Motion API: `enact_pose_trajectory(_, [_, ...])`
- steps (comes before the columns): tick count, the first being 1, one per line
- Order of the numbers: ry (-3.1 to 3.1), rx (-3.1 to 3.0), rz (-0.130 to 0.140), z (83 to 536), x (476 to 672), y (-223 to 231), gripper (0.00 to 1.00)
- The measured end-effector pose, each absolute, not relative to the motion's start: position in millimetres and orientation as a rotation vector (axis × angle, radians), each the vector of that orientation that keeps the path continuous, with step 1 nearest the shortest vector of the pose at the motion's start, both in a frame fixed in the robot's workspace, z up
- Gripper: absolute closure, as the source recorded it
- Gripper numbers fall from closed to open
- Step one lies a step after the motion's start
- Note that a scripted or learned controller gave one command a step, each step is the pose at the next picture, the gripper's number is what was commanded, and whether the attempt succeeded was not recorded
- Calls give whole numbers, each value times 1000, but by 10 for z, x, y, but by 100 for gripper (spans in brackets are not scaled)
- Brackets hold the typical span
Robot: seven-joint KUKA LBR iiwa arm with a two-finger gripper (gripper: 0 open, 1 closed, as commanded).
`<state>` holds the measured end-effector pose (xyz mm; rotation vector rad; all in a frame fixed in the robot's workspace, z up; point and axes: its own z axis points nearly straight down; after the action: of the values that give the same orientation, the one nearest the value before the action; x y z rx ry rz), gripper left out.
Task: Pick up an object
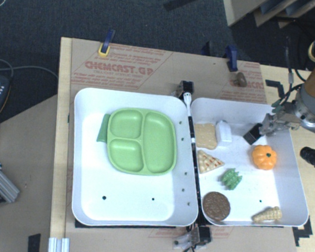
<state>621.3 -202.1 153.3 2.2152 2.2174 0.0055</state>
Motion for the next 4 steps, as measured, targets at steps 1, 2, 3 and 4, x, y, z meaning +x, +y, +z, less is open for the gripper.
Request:
enact_pose_trajectory(1, [2217,2213,7,2178,6220,-1980,100])
enact_pose_trajectory(2, [2219,2217,3,2260,6228,-1983,100])
enact_pose_trajectory(3, [2228,2219,0,2283,6037,-1421,100])
enact_pose_trajectory(4, [2228,2220,-1,2268,5849,-1030,100])
